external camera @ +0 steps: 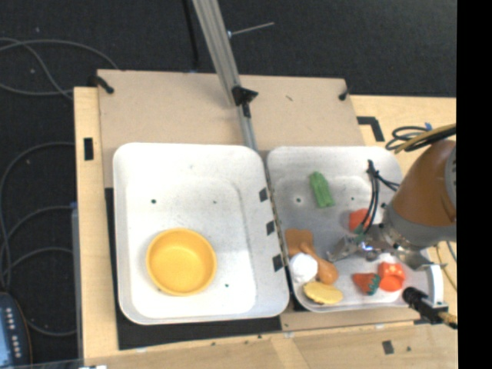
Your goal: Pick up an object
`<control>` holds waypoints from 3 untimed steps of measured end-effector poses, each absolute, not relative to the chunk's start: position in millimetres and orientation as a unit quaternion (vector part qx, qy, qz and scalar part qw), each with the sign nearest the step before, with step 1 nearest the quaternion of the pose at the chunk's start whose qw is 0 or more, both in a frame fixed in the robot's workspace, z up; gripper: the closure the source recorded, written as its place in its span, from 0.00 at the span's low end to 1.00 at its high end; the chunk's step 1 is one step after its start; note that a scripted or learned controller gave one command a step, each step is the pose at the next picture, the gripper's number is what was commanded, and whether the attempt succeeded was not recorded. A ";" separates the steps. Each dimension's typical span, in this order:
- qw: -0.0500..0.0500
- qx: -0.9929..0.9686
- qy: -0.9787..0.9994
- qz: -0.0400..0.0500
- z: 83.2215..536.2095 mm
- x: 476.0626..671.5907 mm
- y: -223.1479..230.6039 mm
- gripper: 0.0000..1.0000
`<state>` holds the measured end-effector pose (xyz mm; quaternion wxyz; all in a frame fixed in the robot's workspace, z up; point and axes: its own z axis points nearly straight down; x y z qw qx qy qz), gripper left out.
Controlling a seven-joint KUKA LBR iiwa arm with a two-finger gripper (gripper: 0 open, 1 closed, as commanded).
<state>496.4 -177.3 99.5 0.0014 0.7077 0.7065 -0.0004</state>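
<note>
Low in the right bin point(292, 167), the hand point(360, 246) hangs over bare floor; its opening I cannot tell. Nearest is the red-and-green toy point(382, 277), just beside; centre squarely over it before closing.

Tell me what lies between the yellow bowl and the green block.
In the camera view, bare white floor of the left bin, then the two bins' meeting rims, separate the yellow bowl from the green block in the right bin. No object sits between them.

Smooth white plastic bins point(192, 175) sit on a matt board bench point(177, 106); the yellow bowl point(181, 261) looks glossy plastic.
</note>
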 end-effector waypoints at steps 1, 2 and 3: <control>0.003 0.709 0.705 0.001 111.6 497.8 -177.7 1.00; 0.003 0.706 0.708 0.001 157.7 502.4 -171.9 1.00; 0.002 0.706 0.708 0.000 218.2 507.1 -173.1 1.00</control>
